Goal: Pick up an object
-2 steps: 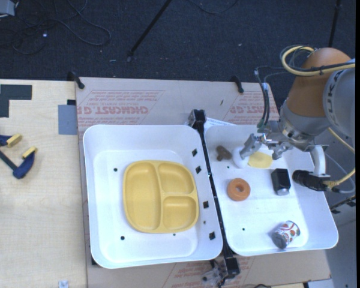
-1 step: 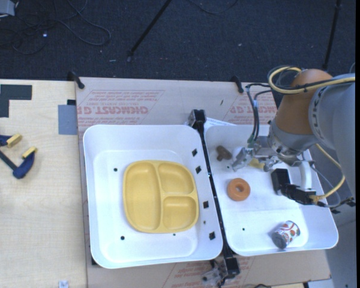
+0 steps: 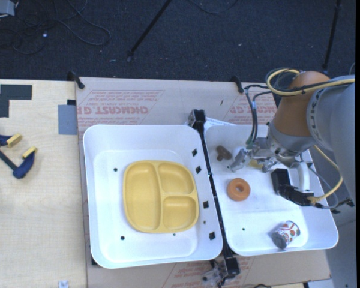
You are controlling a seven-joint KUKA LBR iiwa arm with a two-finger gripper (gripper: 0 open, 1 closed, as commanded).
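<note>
Tool over right bin, grip state unreadable.
Tool hangs near brown lump, above the orange ring; whether spread or pinching, can't tell.

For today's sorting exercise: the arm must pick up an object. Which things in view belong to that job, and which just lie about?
Job in hand:
- hand
- orange ring
- small brown object
- crushed can
- yellow divided plate
- right bin
- left bin

Lying about:
- blue clamps
- cables

yellow tray, donut, crushed can
</note>
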